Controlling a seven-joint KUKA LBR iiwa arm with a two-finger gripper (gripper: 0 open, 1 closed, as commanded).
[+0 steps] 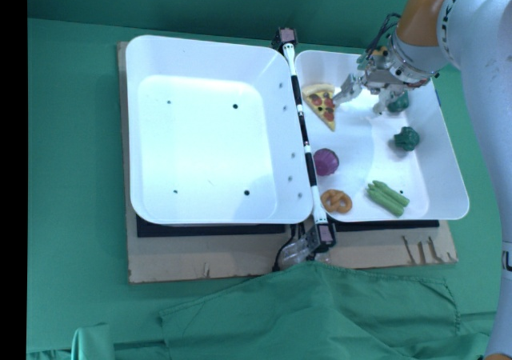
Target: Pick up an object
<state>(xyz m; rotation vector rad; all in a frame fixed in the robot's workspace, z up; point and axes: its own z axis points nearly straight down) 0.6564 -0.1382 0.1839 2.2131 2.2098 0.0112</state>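
My gripper [362,102] hangs over the far part of the right bin [448,190], open, with nothing between its fingers. Its left finger tip is just right of a pizza slice [322,104]. A small dark green piece [398,100] lies just outside the right finger. Further forward in the same bin are a broccoli floret [406,138], a purple round vegetable [326,162], a pretzel [336,201] and a bundle of green stalks [387,197].
The left bin [160,54] sits beside the right one, parted from it by a black-and-white bar [302,130]. Both rest on a cardboard sheet [192,258]. Green cloth [320,310] is bunched at the front.
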